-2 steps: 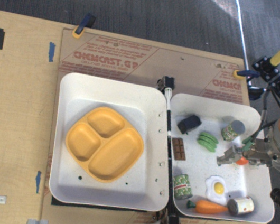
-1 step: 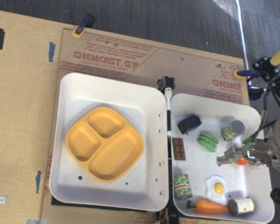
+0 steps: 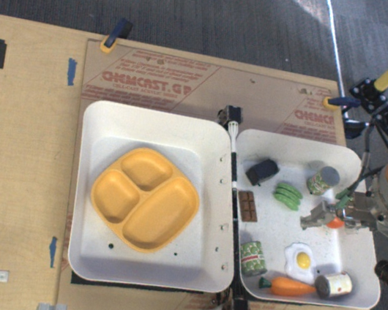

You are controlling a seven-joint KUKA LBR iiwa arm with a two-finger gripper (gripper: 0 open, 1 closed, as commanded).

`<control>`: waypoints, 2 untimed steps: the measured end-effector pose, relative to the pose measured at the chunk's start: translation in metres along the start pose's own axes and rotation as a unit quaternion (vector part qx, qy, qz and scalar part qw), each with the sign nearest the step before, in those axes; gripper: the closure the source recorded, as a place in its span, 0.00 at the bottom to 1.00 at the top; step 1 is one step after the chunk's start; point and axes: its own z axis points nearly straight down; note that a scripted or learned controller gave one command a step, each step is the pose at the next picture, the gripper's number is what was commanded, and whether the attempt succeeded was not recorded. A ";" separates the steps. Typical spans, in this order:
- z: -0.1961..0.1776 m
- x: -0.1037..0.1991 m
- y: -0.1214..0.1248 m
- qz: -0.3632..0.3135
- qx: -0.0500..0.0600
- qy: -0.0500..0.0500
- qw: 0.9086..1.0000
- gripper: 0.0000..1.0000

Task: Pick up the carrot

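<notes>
Starting at your left, the left bin [image 3: 82, 242] holds a glossy yellow three-compartment plate [image 3: 145, 197], with bare white floor all round it. Across the divider, the right bin [image 3: 291, 149] is crowded: a dark blue block [image 3: 262, 171], a brown chocolate bar [image 3: 247, 205], a ridged green piece [image 3: 288, 196], a green can [image 3: 252, 258], and a fried egg [image 3: 301, 260]. The carrot [image 3: 291, 286], smooth and tapered, lies along the near rim, just beside a small cylinder [image 3: 335, 285]. The gripper [image 3: 322, 218] hangs over the right half; you cannot tell its spread from here.
</notes>
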 end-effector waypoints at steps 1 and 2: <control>0.125 -0.016 -0.014 0.047 -0.002 -0.001 0.999 0.00; 0.088 -0.050 0.062 0.030 -0.001 -0.001 1.000 0.00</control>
